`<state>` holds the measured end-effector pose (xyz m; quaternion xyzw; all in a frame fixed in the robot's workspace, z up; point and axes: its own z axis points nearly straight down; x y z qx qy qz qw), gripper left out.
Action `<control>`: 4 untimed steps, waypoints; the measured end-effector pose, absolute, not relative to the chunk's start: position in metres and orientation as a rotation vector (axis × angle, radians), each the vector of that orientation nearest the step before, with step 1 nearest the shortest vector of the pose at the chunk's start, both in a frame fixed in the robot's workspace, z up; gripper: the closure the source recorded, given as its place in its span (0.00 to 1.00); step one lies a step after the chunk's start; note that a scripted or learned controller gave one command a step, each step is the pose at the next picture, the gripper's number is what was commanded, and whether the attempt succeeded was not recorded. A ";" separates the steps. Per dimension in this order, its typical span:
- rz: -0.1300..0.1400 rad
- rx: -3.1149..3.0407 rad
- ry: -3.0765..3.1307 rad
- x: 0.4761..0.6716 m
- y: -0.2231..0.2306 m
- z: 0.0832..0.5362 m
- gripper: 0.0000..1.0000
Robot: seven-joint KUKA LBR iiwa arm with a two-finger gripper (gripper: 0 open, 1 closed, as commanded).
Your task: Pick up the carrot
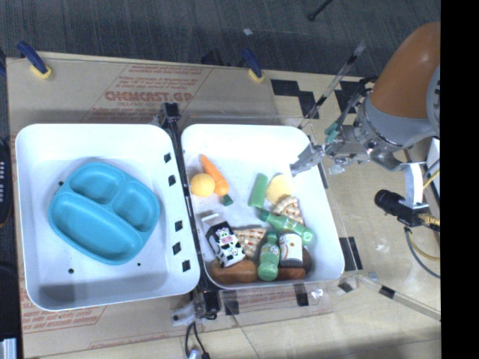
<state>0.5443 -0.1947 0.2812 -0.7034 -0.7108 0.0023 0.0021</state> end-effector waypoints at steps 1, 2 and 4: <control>0.014 -2.373 -2.037 0.559 -0.105 0.169 0.00; 0.018 -2.588 -1.774 0.586 -0.103 0.092 0.00; 0.009 -2.674 -1.637 0.519 -0.052 0.193 1.00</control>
